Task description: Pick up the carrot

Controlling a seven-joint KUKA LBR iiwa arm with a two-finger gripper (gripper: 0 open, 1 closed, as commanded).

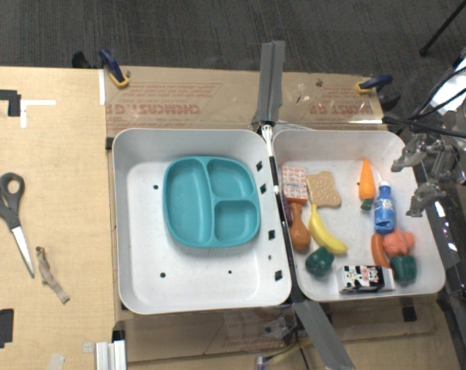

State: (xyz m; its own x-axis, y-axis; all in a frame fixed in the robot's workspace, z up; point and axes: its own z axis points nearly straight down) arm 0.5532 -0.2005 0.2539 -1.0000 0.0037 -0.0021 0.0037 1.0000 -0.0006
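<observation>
The small orange plastic carrot (367,179) is lying in the right white bin (348,141), just above the blue bottle (383,209); whether the hand is apart or together, I cannot tell.

I see dark grey carpet floor (179,14) from nine to three o'clock; below it, the light wooden surface (55,176) stretches toward nine o'clock

1. Two white bins: the left bin (132,230) and the right bin (336,151).
2. One teal plate (212,201).
3. One carrot (367,177).
4. One banana (325,233).
5. One blue bottle (383,209).
6. One slice of bread (323,190).
7. One pair of scissors (13,214).
</observation>
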